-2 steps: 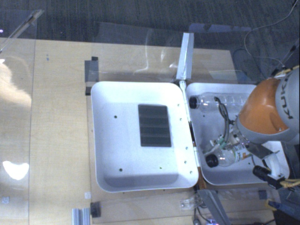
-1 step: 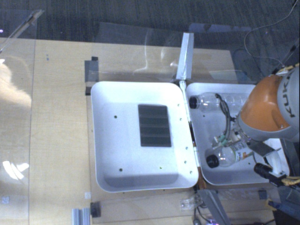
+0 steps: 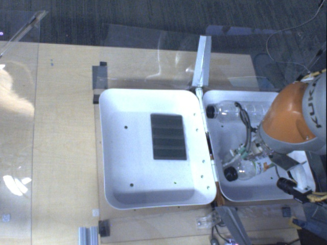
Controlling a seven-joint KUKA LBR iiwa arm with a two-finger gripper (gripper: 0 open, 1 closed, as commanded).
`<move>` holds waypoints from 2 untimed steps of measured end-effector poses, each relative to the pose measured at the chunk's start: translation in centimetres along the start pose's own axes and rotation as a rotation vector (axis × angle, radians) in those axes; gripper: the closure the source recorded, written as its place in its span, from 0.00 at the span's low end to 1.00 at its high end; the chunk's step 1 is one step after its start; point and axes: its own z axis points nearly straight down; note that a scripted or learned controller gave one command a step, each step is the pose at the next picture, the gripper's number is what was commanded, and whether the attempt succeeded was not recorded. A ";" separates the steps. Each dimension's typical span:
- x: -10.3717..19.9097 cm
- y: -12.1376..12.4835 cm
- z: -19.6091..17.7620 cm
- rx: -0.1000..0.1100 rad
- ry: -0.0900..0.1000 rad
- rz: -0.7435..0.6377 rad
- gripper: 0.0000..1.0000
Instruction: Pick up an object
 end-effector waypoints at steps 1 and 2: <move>-3.1 1.6 1.4 0.026 0.016 -0.159 0.00; -0.8 0.3 2.4 0.015 0.006 -0.149 0.00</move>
